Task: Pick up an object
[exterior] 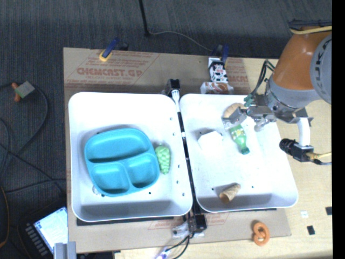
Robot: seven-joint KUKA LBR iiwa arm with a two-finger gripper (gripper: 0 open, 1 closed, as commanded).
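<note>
We're at the reach-in step: gripper [249,114] sits over the right bin [280,196], with the green bottle [239,138] around 7 o'clock just below it. Can't tell its jaw state. Next it needs lowering squarely onto the bottle.

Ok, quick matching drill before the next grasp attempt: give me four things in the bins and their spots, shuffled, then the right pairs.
Things:
1. blue divided plate
2. green textured object
3. green bottle
4. tan cone-shaped piece

Places:
A. right bin, near its front wall
B. left bin, middle
C. right bin, just under the tool
D. left bin, against the plate's right edge

Pairs: 1-B, 2-D, 3-C, 4-A
</note>
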